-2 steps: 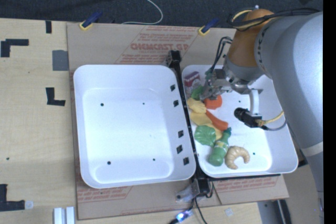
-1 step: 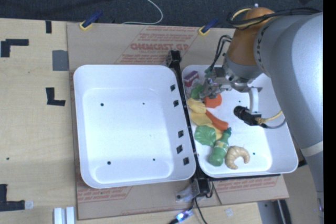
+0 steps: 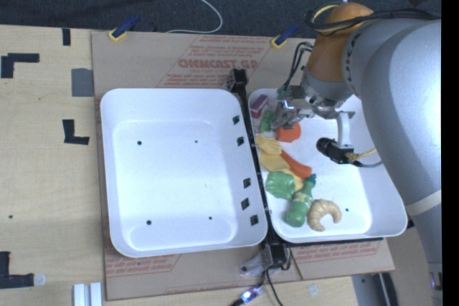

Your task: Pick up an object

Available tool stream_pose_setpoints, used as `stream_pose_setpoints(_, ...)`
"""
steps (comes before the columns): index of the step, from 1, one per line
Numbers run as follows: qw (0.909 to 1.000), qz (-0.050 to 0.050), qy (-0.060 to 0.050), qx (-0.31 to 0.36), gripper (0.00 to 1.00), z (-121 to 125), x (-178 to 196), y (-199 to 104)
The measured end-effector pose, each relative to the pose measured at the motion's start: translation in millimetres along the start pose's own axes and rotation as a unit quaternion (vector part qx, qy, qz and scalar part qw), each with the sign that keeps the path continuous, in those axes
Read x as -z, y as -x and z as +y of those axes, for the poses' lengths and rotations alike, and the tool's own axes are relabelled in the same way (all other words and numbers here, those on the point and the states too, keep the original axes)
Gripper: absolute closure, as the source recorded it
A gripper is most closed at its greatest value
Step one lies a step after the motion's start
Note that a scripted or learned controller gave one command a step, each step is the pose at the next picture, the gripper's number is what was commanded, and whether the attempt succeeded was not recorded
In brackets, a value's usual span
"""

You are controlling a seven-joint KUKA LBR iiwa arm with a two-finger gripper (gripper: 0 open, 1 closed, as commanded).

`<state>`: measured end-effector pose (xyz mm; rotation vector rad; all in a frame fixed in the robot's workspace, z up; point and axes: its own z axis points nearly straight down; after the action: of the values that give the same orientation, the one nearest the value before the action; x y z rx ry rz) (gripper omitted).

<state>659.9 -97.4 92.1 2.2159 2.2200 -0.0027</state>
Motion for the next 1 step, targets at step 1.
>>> stream_pose_setpoints(1, 1.0, -0.001, -0.006, 0.0, 1.0, 8.9, 0.0, 2.6)
